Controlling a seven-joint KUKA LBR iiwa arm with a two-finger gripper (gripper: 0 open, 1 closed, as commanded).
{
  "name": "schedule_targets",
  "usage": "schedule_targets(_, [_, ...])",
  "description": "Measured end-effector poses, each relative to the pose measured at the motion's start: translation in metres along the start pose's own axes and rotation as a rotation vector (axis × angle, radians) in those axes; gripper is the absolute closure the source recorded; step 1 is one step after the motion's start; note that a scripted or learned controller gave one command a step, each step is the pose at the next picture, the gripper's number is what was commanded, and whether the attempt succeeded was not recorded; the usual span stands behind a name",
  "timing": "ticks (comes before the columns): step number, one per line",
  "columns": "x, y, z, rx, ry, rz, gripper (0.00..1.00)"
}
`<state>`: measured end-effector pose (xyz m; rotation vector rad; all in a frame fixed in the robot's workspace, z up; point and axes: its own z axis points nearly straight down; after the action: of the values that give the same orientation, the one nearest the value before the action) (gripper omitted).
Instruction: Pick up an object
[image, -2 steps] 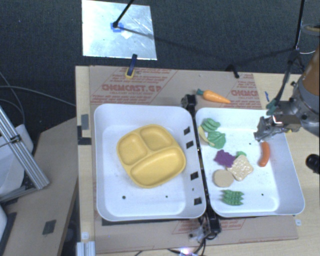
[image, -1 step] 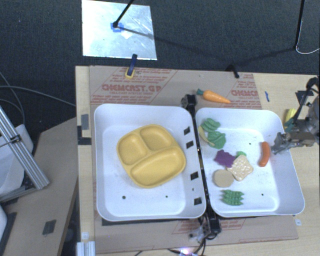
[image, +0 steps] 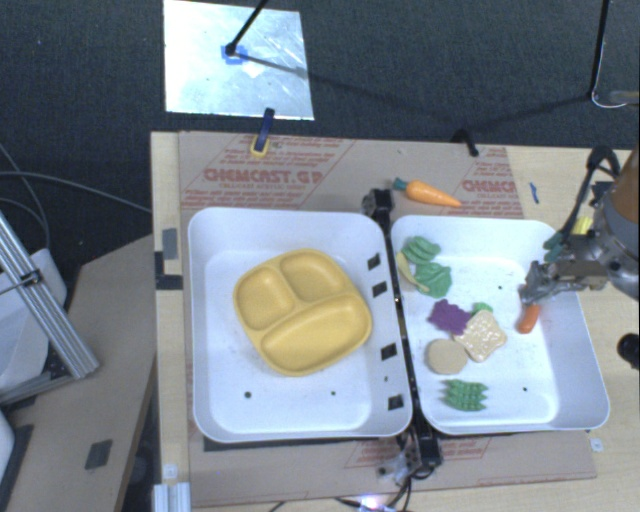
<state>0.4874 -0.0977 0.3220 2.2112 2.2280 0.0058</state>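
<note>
My gripper (image: 533, 290) hangs over the right side of the right bin (image: 570, 400), coming in from the right. A small orange piece (image: 527, 319) shows directly under its tip; whether it is held or lying on the bin floor I cannot tell. Left of it in the same bin lie a purple grape bunch (image: 450, 317), a slice of toast (image: 483, 336), a tan round cookie (image: 446, 356), a green pea pod (image: 465, 395) and green leafy pieces (image: 428, 265).
The left bin (image: 215, 400) holds a yellow divided plate (image: 300, 310). A toy carrot (image: 426, 192) lies on the cardboard behind the bins. A black divider (image: 395, 320) runs between the two bins.
</note>
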Motion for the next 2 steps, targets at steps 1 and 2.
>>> schedule_targets(1, [0.042,0.001,-0.082,-0.006,-0.001,-0.002,1.0])
schedule_targets(2, [-0.026,-0.002,0.005,0.01,-0.003,0.013,1.0])
